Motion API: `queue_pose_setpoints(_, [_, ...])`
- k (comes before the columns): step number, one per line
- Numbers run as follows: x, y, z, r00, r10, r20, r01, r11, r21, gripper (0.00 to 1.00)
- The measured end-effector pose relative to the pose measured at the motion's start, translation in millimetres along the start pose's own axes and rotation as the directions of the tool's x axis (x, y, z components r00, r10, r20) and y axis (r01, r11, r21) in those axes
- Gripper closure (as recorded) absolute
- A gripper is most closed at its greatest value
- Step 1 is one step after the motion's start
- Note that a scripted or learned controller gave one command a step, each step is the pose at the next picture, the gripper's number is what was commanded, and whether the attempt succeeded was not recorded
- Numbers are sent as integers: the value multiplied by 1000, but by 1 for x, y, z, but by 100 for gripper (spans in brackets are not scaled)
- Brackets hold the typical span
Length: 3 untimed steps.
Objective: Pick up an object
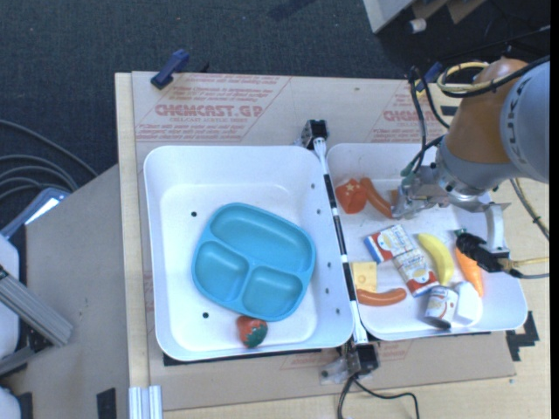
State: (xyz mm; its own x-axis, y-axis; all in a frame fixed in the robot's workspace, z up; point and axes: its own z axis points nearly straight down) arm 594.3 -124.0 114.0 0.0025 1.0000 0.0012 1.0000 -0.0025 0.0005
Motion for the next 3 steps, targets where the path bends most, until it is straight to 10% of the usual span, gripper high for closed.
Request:
queue_pose_setpoints(1, [0,0,0,1000,0,0,0,1000,0,0])
queue_pose_setpoints(2, [-14,24,30,1000,-3,1,3,1000,0,0])
queue_pose_setpoints(3, [-13,25,19,1000,-3,0,3,1000,-1,100])
